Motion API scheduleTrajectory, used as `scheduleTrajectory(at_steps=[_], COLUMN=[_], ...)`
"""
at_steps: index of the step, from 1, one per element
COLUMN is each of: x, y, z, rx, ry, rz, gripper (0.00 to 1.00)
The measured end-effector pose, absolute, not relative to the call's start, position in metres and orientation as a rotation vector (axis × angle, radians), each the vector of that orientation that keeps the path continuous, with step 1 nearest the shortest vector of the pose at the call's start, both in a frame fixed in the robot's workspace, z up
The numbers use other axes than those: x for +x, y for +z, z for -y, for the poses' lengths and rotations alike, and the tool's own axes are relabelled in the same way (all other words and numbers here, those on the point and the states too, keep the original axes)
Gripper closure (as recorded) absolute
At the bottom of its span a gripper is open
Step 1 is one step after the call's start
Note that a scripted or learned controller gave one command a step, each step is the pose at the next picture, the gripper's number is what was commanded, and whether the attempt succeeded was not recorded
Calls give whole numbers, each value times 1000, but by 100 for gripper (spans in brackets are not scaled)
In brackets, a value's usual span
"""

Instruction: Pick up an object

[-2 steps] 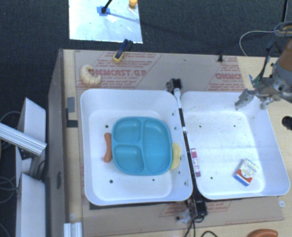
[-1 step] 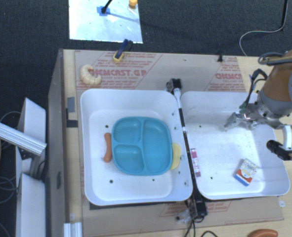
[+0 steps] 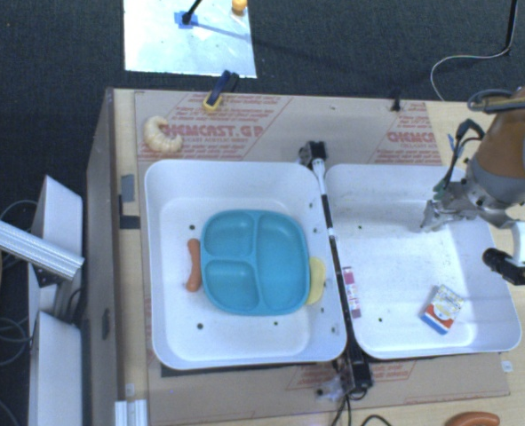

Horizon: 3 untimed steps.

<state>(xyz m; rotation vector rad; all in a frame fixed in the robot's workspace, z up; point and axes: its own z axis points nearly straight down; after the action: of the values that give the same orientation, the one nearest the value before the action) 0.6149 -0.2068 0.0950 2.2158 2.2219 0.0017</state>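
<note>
Gripper: the gripper (image 3: 435,213) hangs over the upper right part of the right bin (image 3: 395,264), below the arm's orange band (image 3: 504,140); whether it is spread or pressed together cannot be told, and nothing shows in its grasp.
Nearest candidate: a small carton (image 3: 442,309), white with orange and blue print, lies tilted on the right bin's floor near its lower right corner, well apart from the gripper.
Left bin: the left bin (image 3: 173,238) bears a blue divided plate (image 3: 253,260), a toy sausage (image 3: 193,264) just beside its left edge, and a yellow piece (image 3: 317,280) tucked at its right edge.
Bench: a pale ridged toy (image 3: 162,135) lies outside the bins.
Risk: the carton lies flat and askew close to the bin wall, so a descent off its centre would probably nudge it aside or close on air.
Risk: the sausage and the yellow piece sit against the plate, which could block a finger.
</note>
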Motion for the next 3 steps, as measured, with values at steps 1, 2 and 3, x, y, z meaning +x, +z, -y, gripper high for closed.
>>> scheduleTrajectory(at_steps=[1, 2, 3], x=[647, 568, 636], y=[148, 84, 99], z=[153, 135, 121], rx=[2213, 2220, 2215], ry=[6, 1, 3], rz=[-2224, -2223, -2225], gripper=[100, 100, 100])
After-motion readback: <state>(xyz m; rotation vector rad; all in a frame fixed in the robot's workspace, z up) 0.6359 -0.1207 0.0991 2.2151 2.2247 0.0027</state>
